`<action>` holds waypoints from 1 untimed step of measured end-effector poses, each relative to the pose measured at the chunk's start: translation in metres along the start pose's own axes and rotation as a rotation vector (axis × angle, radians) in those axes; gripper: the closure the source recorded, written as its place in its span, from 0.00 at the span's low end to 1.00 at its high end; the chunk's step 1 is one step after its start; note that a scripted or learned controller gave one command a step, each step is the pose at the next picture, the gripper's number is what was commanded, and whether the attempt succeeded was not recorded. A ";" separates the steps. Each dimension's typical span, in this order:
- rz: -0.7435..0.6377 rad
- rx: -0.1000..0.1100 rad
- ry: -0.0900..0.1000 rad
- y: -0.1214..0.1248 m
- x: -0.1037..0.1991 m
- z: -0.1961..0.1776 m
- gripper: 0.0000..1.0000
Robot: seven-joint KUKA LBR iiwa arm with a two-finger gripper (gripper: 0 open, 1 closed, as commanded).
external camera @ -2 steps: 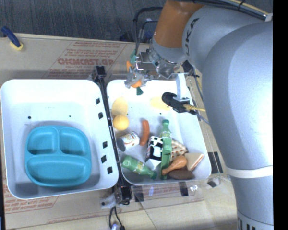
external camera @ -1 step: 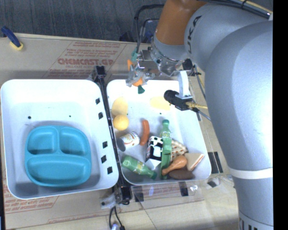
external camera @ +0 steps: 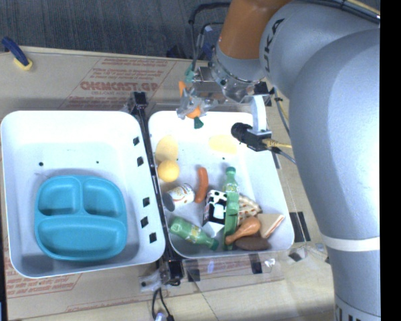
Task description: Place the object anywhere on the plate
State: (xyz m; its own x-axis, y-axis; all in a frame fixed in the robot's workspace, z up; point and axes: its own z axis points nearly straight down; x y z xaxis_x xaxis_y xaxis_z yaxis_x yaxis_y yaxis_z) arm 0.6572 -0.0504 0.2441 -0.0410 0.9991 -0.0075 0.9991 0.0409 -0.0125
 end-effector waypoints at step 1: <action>0.462 -0.011 0.007 -0.009 -0.023 -0.224 1.00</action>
State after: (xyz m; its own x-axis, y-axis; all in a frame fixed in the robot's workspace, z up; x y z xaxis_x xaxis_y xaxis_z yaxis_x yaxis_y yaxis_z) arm 0.6523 -0.0721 0.4688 0.4084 0.9128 -0.0028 0.9128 -0.4084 0.0009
